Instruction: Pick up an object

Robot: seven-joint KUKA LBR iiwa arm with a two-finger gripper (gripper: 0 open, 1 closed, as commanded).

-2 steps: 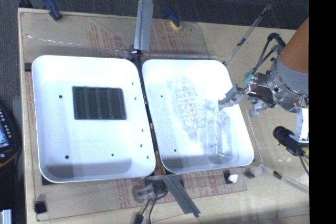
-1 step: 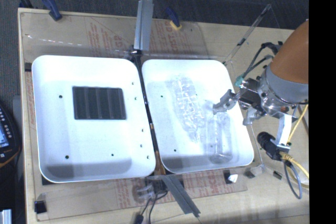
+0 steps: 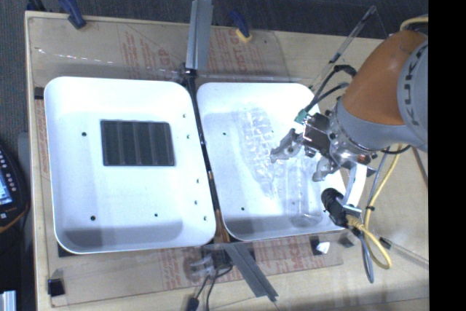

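Note:
In the right bin (image 3: 218,178) lie clear plastic items: a bumpy transparent piece (image 3: 255,129) near the middle and a clear bottle-like item (image 3: 303,199) toward the front right. My gripper (image 3: 299,162) hovers over the right half of this bin, between those two items, with its fingers spread apart and open. I see nothing gripped between them. In the left bin (image 3: 65,178) a dark ribbed rectangular block (image 3: 137,143) lies flat, far from the gripper.
A metal divider bar (image 3: 198,29) runs between the bins at the back. Blue clamps (image 3: 71,9) hold the board's far edge. Cables and a yellow hose (image 3: 375,229) hang beside the arm at the right bin's front right corner.

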